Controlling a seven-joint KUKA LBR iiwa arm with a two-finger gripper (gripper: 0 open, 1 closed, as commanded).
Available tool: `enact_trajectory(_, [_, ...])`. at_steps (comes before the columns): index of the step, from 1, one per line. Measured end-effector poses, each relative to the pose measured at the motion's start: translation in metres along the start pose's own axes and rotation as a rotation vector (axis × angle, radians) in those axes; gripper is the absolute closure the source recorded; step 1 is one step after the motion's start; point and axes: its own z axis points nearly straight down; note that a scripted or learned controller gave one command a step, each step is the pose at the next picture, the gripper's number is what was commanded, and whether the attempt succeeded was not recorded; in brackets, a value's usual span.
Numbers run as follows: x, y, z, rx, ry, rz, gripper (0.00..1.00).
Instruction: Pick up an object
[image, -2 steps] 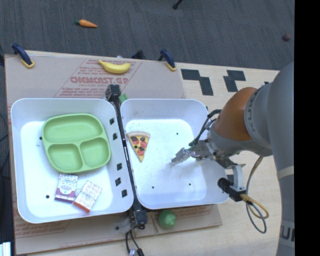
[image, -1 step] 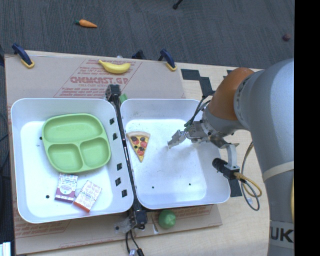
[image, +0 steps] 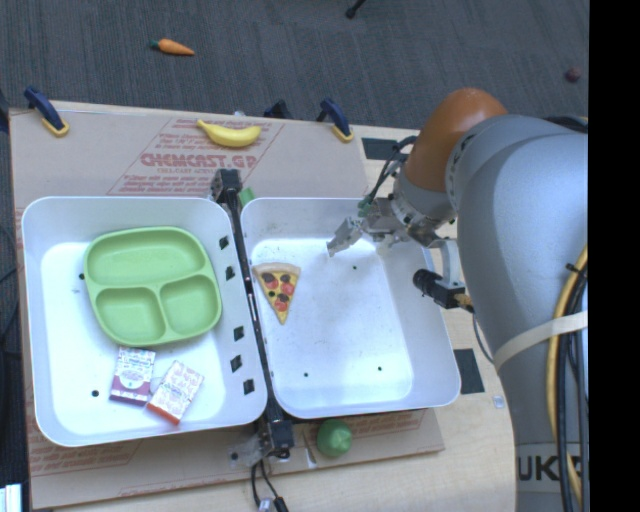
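Gripper (image: 345, 238) fingers are spreading open with nothing between them, hanging over the far part of the right bin (image: 420, 350), while the pizza slice (image: 278, 288) is lying near the bin's left wall, not yet picked up.

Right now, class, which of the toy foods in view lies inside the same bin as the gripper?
The pizza slice. It lies in the right bin, left of the gripper. The banana, carrot and green ball sit outside both bins.
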Motion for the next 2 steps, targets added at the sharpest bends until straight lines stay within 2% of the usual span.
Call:
enact_trajectory(1, [0.001,0.001,-0.011,0.001,0.0,-0.007,1.0])
enact_trajectory(2, [0.002,0.001,-0.021,0.002,0.001,-0.014,1.0])
